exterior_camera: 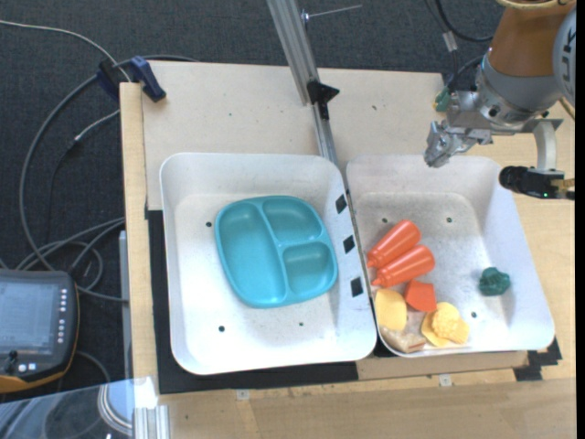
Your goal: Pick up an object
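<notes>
- Objects to pick sit in the right bin point(512, 236), bunched toward its front-left corner; none singled out by the task, so any of them counts as the target
- left bin point(183, 245): one teal divided plate point(274, 250) lying flat near the middle, slightly rotated; likely a drop spot or distractor, nothing on it
- right bin, along its left wall: two orange carrots point(399, 252) side by side, touching, tips pointing to the back-right; just in front a small red-orange block point(421, 294), touching the lower carrot
- front edge of the right bin: pale yellow piece point(391, 311), a tan piece partly under it, and a yellow lumpy item point(445, 323); packed tight, so a clean grasp looks hard here
- near the right wall: small dark green item point(494, 281), well apart from the pile; judged the easiest pick
- gripper point(441, 146): above the back rim of the right bin, clear of every object, touching nothing; fingers point down, too small and blurred to tell how far apart; nothing seen between them
</notes>
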`<state>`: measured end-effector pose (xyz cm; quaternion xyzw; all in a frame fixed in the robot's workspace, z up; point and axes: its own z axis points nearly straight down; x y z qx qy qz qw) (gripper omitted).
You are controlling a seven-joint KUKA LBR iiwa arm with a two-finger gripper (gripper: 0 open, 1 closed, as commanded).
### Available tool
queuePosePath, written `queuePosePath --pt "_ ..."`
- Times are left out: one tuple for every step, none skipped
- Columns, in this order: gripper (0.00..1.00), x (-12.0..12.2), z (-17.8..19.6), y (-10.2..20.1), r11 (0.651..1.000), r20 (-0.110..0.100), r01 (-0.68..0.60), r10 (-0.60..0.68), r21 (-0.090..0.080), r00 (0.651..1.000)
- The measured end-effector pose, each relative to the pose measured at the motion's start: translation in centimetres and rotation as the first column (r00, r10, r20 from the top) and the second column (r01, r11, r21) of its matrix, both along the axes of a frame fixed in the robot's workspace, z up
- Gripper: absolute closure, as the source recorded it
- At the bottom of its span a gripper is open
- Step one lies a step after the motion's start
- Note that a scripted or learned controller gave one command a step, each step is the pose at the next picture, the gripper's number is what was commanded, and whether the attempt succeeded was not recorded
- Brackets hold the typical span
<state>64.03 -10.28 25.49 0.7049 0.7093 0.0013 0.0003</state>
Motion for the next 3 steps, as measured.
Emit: queuePosePath --pt "1.0 1.0 0.6 5.9 1.0 0.002 -0.001 0.001 0.0 1.0" --pt "1.0 1.3 1.1 11.3 1.0 0.001 0.0 0.0 0.0 1.0" --pt "1.0 2.6 1.0 16.2 1.0 0.001 0.0 0.0 0.0 1.0"
